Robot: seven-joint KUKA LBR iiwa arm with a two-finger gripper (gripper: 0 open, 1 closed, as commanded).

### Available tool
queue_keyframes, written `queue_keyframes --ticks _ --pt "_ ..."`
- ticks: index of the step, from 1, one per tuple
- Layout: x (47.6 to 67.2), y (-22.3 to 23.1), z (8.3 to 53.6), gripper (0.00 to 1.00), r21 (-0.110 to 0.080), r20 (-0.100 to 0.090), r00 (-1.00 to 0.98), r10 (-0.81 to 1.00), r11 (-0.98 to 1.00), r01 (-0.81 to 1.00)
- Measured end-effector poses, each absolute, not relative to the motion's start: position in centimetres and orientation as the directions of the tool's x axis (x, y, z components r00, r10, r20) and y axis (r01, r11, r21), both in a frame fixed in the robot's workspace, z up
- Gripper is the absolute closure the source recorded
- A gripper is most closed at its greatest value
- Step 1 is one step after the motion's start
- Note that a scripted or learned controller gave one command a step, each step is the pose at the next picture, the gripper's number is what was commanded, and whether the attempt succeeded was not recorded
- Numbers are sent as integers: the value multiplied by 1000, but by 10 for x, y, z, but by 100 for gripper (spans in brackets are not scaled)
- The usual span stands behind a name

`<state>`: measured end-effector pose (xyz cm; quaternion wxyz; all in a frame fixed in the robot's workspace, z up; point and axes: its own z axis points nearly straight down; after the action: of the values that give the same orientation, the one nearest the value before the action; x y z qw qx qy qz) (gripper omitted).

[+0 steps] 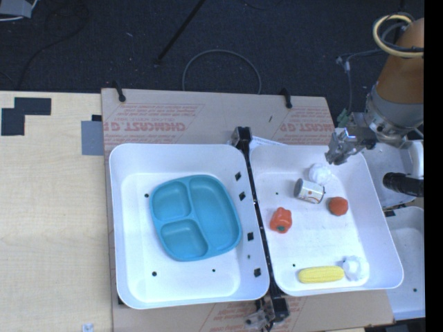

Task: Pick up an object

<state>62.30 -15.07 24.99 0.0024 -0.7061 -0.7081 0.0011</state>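
Note:
My gripper (339, 149) hangs over the far right rim of the right bin (377, 216), with nothing seen between its fingers. Just below it in the bin lie a small white object (319, 172) and a grey and white can (309, 190) on its side. An orange-red ball (338, 206) sits to the right of the can. An orange pepper-like toy (280, 220) lies nearer the bin's middle. A yellow corn cob (320, 274) and a white crumpled piece (352, 268) rest near the front edge.
The left bin (131, 254) holds a blue divided plate (194, 216). A black divider (250, 206) runs between the bins. Both bins stand on cardboard (208, 120). A black cylinder (405, 183) sticks out at the right beside the right bin.

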Motion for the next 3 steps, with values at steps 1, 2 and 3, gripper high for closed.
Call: queue_keyframes --ticks 1,2,3 --pt "619 -100 256 100 -4 2 -3 1000 3 1000" --pt "613 -44 259 100 -4 2 -4 1000 4 1000" --pt "594 6 254 100 -5 1 -3 1000 3 1000"
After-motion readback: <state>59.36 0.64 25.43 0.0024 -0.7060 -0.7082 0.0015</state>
